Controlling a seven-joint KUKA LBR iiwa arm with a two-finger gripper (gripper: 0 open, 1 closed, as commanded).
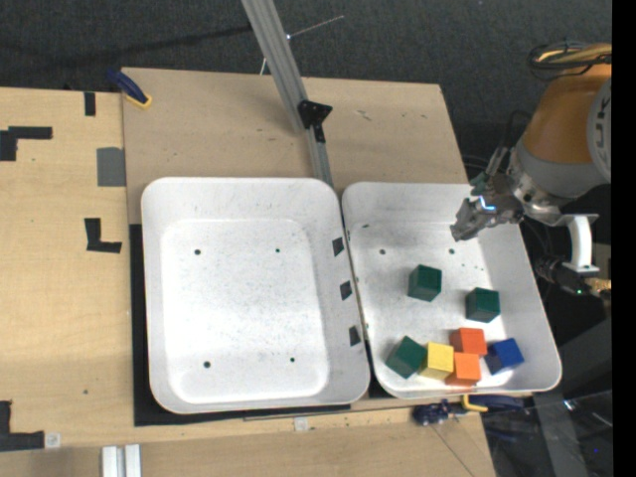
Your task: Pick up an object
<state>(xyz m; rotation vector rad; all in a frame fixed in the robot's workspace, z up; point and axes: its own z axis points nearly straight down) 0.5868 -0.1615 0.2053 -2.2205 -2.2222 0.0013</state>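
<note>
The grey two-finger gripper (470, 225) hangs over the far right part of the shallow white right bin (388, 207), and whether it is parted or closed cannot be told. Nearer the camera in that bin lie two dark green wooden cubes (424, 282), and along its near edge a third green cube (405, 356), a yellow cube (438, 358), two orange cubes (467, 353) and a blue cube (505, 354).

A robotics lab: plywood bench (248, 127), twin white bins (159, 266), grey-orange arm (566, 137).

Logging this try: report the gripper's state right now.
Gripper: cannot be told; it hangs over the right white bin above the green blocks, nothing visibly held.
</note>
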